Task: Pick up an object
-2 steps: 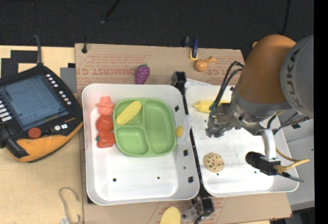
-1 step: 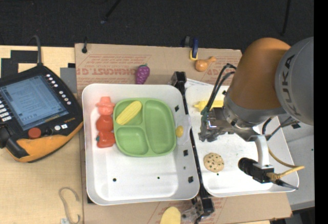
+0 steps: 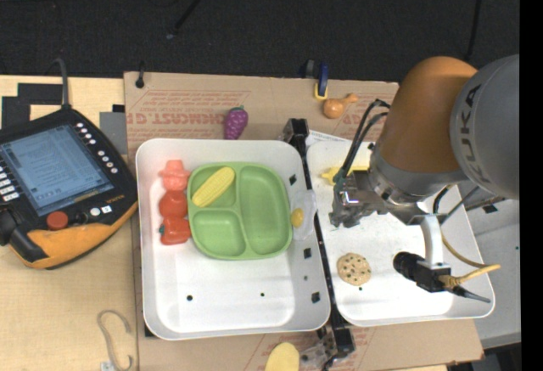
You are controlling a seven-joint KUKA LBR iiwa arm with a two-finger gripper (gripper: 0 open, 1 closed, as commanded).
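Round chocolate-chip cookie flat on right bin's floor

The arm covers the upper part of the right bin, and a yellow object beside the wrist shows only in part. The gripper is seen from above; its finger state cannot be resolved. A yellow item below the left bin is cut by the lower edge. The small yellow piece at the green tray rim is too small to identify.
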